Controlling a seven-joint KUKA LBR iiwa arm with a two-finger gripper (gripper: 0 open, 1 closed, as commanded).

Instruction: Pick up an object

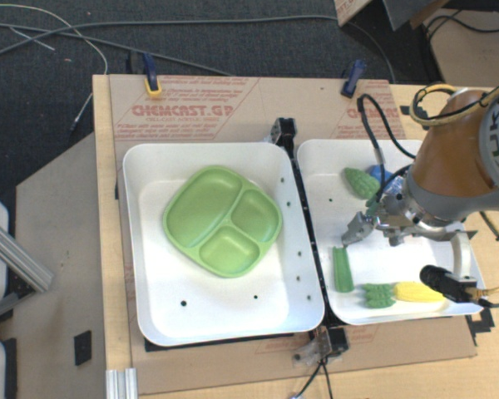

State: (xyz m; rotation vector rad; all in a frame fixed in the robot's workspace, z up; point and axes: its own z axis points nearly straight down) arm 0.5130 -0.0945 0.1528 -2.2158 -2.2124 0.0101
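The robot's metal gripper (358, 231) hangs in the right white bin (333, 160) with its fingers seemingly apart and empty, just above the long green stick toy (342, 268), which could slide away if nudged.

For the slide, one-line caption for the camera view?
KUKA arm's pincer hovers over the right bin among green pieces and a yellow toy; green divided plate lies in the left bin.

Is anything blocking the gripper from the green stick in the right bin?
Nothing visible does. The gripper hangs just above and right of the green stick, which lies flat on the right bin's floor with bare white floor between. The nearest neighbour, a green bumpy piece, lies beside it, apart.
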